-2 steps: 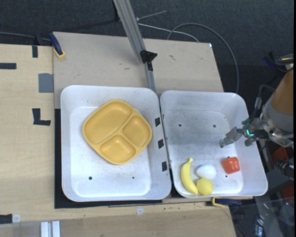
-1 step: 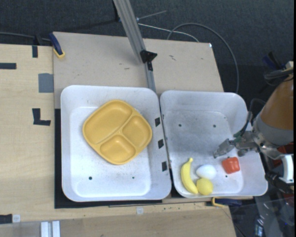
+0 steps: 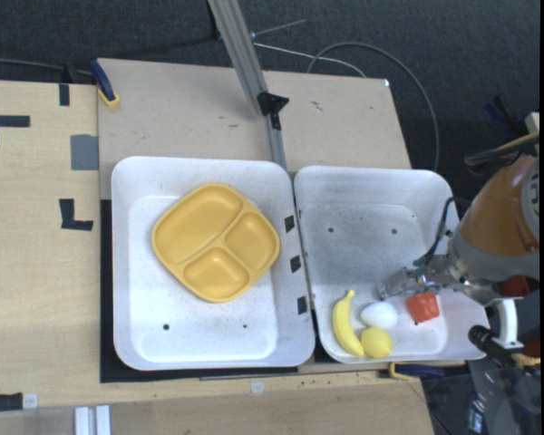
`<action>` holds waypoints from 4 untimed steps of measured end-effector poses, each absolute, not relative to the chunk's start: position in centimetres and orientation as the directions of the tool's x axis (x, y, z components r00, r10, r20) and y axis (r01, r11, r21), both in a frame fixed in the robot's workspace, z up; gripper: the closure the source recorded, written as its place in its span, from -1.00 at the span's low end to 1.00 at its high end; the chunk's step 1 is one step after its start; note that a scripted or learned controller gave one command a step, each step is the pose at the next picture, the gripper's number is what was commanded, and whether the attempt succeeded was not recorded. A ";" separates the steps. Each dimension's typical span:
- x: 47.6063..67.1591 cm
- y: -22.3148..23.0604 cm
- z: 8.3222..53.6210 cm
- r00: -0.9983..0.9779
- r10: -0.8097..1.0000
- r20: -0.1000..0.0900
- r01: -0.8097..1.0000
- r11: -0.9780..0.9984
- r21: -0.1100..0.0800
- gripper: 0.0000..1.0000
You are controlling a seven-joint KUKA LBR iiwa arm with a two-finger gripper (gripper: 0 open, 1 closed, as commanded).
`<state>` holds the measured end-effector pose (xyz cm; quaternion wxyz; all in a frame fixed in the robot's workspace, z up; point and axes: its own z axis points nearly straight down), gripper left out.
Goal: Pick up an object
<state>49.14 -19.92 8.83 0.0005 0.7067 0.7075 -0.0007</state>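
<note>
In the right bin (image 3: 372, 188), near its front edge, lie a yellow banana (image 3: 345, 324), a white egg-shaped object (image 3: 378, 315), a small yellow lemon-like ball (image 3: 376, 342) and a red block (image 3: 423, 308). My gripper (image 3: 404, 285) is low over the right bin, just above and left of the red block and a little above the white egg. I see nothing held in it. The orange band of the arm (image 3: 499, 220) sits over the bin's right rim and hides that part of it.
The left bin (image 3: 136, 324) holds a yellow divided plate (image 3: 216, 241) near its middle. A grey metal pole (image 3: 245, 57) slants in from the top to the seam between the bins. Cables run across the dark floor behind the bench.
</note>
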 end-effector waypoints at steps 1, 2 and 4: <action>49.2 -19.8 10.0 -0.002 1.000 0.000 1.000 0.002 -0.001 1.00; 49.4 -19.2 14.3 -0.002 1.000 -0.001 1.000 0.002 0.002 1.00; 49.3 -19.0 25.8 -0.002 1.000 -0.002 1.000 0.002 0.005 1.00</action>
